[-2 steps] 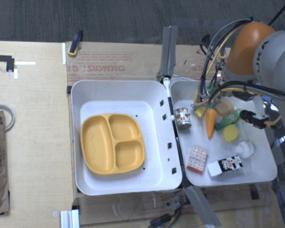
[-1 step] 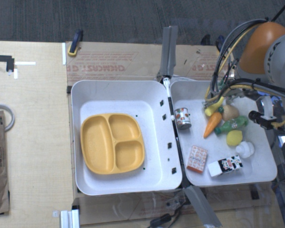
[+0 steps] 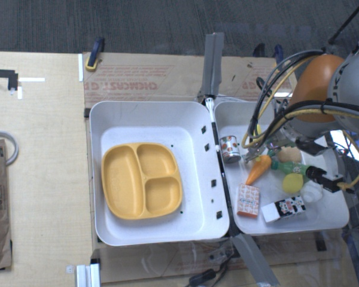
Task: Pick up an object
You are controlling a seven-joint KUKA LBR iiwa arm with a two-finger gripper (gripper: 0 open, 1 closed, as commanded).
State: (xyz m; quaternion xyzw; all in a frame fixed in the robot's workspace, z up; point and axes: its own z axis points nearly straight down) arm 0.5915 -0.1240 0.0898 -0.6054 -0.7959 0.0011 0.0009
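Camera view: grey two-finger gripper (image 3: 255,154) low in right white bin (image 3: 335,220), tips just above orange toy carrot (image 3: 258,168); finger spread cannot tell. Small printed can (image 3: 229,148) just left. Yellow divided plate (image 3: 142,180) in left white bin (image 3: 102,160).

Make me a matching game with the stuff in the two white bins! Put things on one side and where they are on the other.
Things:
1. yellow plate
2. toy carrot
3. small can
4. red box

Places:
A. right bin, near the front edge
B. alone in the left bin
C. right bin, up by the divider
D. right bin, just under the gripper

Pairs: 1-B, 2-D, 3-C, 4-A
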